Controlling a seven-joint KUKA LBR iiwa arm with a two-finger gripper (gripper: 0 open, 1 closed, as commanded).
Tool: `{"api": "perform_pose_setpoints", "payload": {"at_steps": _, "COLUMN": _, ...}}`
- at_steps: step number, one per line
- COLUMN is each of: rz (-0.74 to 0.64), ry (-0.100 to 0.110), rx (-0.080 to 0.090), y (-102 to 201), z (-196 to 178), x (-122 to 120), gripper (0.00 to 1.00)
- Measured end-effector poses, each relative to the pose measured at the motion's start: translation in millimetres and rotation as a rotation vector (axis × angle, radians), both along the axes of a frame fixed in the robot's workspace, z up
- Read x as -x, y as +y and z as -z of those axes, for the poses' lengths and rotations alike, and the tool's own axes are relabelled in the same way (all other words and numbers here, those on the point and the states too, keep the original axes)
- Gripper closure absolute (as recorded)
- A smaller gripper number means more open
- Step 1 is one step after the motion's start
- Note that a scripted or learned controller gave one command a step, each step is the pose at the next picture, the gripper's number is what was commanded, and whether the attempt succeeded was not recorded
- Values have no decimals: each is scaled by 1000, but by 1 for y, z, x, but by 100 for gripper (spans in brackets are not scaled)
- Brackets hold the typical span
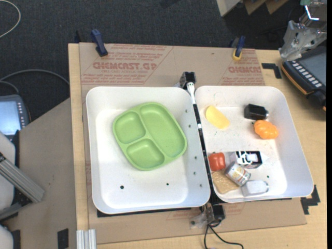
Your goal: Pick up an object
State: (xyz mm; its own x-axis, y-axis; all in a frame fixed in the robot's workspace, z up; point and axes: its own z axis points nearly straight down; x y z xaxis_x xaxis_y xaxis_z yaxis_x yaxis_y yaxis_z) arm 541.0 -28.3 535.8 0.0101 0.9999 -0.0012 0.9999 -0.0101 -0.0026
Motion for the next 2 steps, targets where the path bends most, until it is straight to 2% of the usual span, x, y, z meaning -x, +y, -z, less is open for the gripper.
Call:
{"api": "perform_pose_setpoints", "payload": {"at_steps": 1, "rz": -5, "ry": 1, "rx": 0, "y": -60, "z": 38, "x": -30, "gripper": 100}}
{"api": "perform_pose_setpoints", "payload": {"at_steps": 2, "rz": -13, "ry": -6, "rx": 0, "y": -35, "z": 67, "x": -90, "gripper": 100}}
